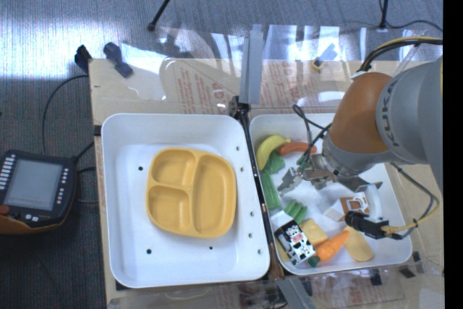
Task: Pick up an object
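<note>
My gripper (295,179) hangs low over the left part of the right bin (401,228), with the grey arm and its orange band reaching in from the right. Just left of it lie a yellow banana (269,149) and a long green vegetable (270,184). An orange carrot (294,148) lies just behind it. Nearer the front are a green piece (295,210), a cow-patterned box (297,242), a yellow block (315,231), a second carrot (332,247) and a pale yellow piece (359,247). I see nothing held in the gripper.
The left bin (123,148) holds a yellow divided plate (192,192). A small white and brown carton (359,200) sits under the arm in the right bin. A metal post (249,69) stands behind the divider between the bins.
</note>
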Tool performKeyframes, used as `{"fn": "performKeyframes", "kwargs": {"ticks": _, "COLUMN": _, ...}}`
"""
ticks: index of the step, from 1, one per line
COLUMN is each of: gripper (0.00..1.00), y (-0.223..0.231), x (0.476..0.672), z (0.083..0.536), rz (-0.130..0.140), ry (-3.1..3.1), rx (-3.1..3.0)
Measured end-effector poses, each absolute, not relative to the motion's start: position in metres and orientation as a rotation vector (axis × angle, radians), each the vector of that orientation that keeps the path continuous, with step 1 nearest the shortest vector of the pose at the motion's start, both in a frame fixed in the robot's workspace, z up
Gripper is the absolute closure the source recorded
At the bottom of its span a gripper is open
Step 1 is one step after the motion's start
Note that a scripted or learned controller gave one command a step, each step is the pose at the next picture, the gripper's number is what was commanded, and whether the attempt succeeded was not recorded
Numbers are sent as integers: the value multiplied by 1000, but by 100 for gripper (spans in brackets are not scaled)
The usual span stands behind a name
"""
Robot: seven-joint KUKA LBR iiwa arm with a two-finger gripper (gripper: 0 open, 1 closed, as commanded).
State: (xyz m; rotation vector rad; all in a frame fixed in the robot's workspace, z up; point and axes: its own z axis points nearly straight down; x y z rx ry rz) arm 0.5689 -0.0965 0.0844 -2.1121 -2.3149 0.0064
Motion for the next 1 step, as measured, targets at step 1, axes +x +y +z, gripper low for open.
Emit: {"fn": "performKeyframes", "kwargs": {"ticks": 1, "gripper": 0, "y": -91, "x": 520, "z": 86, "rz": 2, "ry": -2489, "rx": -1909}}
